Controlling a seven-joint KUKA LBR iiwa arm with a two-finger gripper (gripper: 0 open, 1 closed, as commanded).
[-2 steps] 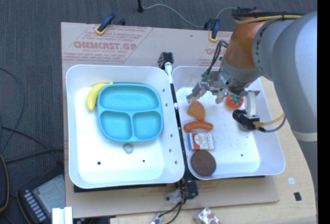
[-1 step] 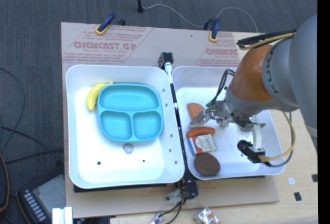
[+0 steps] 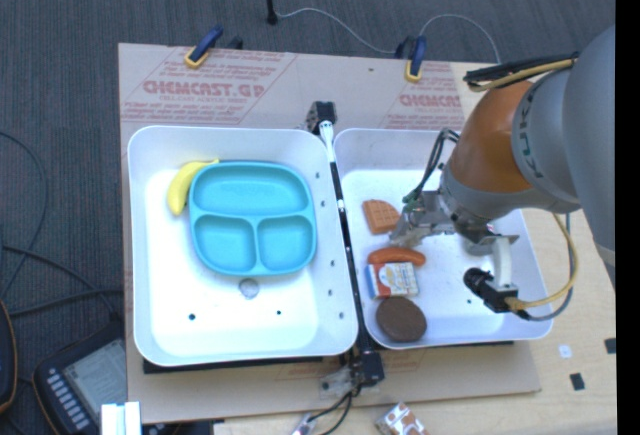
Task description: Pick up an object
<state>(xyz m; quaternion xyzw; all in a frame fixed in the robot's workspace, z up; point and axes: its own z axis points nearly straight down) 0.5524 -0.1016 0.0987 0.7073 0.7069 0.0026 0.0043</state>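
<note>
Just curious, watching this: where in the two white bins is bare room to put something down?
Left bin: bare floor below the blue tray. Right bin: crowded where the claw hangs by the cracker, sausage and brown disc.

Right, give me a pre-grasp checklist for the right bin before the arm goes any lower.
1. Gripper is over the right bin: ok.
2. Target within reach: ok, the hot dog lies just below the gripper.
3. Space around the target: not ok, a small packet touches the hot dog and a waffle piece lies close above it.
4. Brown round cookie is out of the way: ok.
5. Finger opening: cannot tell.
6. Anything already held: cannot tell.
</note>
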